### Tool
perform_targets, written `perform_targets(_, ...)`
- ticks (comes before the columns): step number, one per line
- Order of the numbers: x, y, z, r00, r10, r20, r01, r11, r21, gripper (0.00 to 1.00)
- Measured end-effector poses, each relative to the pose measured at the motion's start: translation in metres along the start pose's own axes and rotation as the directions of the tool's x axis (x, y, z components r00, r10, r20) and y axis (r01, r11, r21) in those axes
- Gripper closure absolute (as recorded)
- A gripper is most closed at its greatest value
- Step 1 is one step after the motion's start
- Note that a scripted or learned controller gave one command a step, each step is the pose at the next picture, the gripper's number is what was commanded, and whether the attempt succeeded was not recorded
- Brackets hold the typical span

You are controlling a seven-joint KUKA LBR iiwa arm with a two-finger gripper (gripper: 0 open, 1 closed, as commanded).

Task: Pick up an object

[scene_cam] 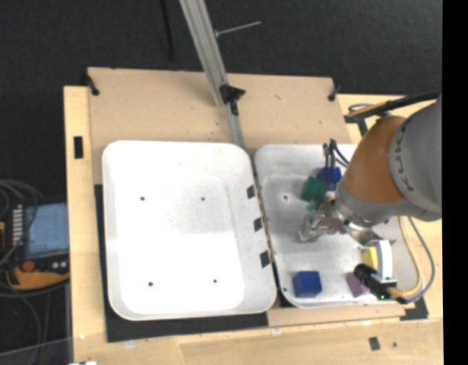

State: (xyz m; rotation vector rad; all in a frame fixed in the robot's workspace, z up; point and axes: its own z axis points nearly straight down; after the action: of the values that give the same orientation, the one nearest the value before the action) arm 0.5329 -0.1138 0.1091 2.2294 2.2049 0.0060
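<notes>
Looming over the right bin (273, 169), the arm's gripper (314, 225) hangs low, fingers slightly parted and empty, just below the green object (313, 189); closing here could grab nothing, or nudge it aside.

The grey arm (412, 158) enters from three o'clock and slants toward the centre of the view. Its orange band (368, 169) sits just above the wrist, on the arm's nine o'clock side. Below the band, toward seven o'clock, the grey metal hand (314, 226) points down and to nine o'clock. The fingers are too small and blurred to read.
</notes>
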Motion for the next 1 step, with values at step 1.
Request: perform_targets(1,-0.0073,0.0052,-0.0453,1.000,-0.005,0.000,0.005,1.000,0.001,1.00)
